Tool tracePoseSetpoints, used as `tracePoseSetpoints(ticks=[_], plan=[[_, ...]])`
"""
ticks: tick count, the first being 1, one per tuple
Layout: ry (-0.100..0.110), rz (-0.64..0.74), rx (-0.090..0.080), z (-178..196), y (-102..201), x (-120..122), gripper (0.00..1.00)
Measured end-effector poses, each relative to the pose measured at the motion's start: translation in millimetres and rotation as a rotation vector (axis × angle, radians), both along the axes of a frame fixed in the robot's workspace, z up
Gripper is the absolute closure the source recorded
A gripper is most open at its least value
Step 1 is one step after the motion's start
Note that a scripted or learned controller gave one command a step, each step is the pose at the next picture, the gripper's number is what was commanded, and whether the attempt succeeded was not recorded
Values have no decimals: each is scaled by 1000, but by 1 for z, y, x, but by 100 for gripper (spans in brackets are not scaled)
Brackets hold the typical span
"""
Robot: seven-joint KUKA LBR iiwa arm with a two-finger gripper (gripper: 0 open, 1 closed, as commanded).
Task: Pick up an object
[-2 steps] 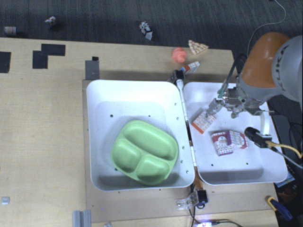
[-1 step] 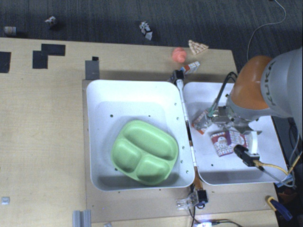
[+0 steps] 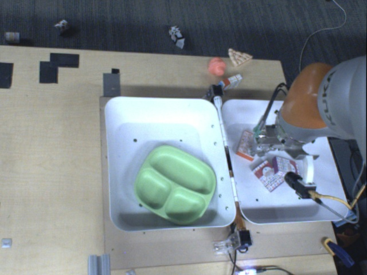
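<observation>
1. The left bin (image 3: pixel 117 153) of smooth white plastic holds a glossy green divided plate (image 3: pixel 175 183), rounded, tilted against the floor of the bin.
2. The right bin (image 3: pixel 275 213) holds flat printed packets (image 3: pixel 275 173), red and white, partly covered by the arm (image 3: pixel 321 105).
3. The hand (image 3: pixel 265 145) hangs low over the packets; its state I cannot tell.
4. On the tan table (image 3: pixel 51 171) behind the bins lies a pink ball (image 3: pixel 217 66); a wedge-shaped piece (image 3: pixel 239 57) sits beside it.

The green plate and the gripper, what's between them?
In the camera view, the raised rims where the two white bins meet lie between the green plate and the gripper, plus a small printed packet by the gripper.
</observation>
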State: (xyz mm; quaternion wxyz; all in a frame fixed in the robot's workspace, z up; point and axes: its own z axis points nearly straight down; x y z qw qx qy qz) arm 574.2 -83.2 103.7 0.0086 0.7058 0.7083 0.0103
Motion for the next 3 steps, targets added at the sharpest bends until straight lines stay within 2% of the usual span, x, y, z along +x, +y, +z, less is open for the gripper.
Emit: tracePoseSetpoints(ticks=[1, 2, 3], plan=[[19, 1, -3, 125, -10, 66, 100], [22, 1, -3, 123, -10, 65, 0], [24, -1, -3, 3, -39, 48, 0]])
